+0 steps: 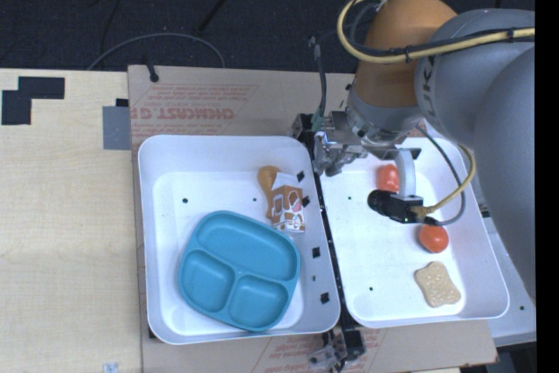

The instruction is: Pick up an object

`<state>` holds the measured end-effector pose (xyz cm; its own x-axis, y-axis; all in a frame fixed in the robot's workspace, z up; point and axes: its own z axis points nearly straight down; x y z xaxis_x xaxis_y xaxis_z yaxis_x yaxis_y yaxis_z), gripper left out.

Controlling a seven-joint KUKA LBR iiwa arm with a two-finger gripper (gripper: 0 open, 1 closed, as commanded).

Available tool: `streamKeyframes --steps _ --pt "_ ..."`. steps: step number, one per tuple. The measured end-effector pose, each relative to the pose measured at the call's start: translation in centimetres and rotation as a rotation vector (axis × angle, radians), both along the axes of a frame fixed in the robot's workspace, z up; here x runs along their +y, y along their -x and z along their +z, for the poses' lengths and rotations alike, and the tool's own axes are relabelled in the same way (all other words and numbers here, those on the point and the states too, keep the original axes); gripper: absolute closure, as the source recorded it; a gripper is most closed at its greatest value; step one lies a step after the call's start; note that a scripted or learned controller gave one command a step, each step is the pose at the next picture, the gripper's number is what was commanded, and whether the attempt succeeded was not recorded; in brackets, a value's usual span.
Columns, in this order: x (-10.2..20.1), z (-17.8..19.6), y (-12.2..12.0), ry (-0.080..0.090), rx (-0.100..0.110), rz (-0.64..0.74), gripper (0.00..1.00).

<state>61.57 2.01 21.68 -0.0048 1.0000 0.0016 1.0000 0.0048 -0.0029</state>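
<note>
The gripper [336, 146] is hanging over the right bin's [376, 268] far left corner, its grip impossible to tell, and should be centring squarely over the red ball [387, 178] lying nearby before closing

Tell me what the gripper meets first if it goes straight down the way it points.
Probably bare floor of the right bin, in its upper-left corner. The gripper hangs close to the wall shared with the left bin, so it might clip that rim instead; depth is unclear.
</note>
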Motion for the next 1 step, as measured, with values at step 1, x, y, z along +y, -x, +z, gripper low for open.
streamKeyframes --steps 1 --pt "4.98 -0.7 -0.66 0.0 0.0 0.0 1.0"
